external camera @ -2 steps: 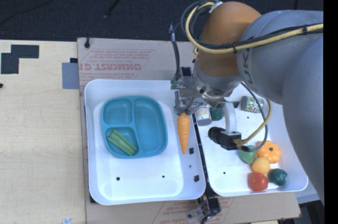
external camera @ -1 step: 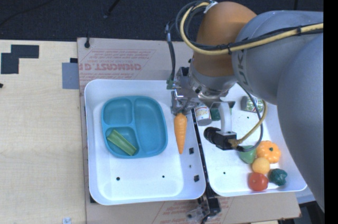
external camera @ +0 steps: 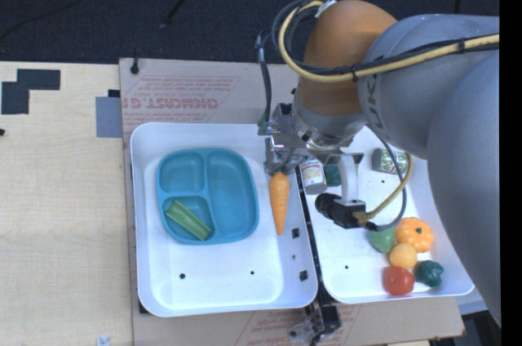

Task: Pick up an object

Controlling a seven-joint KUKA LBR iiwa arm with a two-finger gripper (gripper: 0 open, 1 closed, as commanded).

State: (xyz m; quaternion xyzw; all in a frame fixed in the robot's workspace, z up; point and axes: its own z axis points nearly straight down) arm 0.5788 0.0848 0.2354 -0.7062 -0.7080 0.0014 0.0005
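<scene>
An orange carrot (external camera: 279,201) lies lengthwise along the right wall of the left bin (external camera: 155,271), thick end toward the back, tip toward the front. My gripper (external camera: 279,165) is directly over the carrot's thick end, at or touching it; the wrist above hides the contact. A blue divided plate (external camera: 224,189) sits in the left bin with a green vegetable piece (external camera: 188,219) in its front-left compartment.
The right bin (external camera: 351,271) holds a small white jar (external camera: 312,173), a green can (external camera: 333,173), an orange pumpkin (external camera: 414,234), a yellow fruit (external camera: 403,256), a red tomato (external camera: 398,280), and dark green (external camera: 430,272) and light green (external camera: 379,240) pieces. The arm covers the bin's back right.
</scene>
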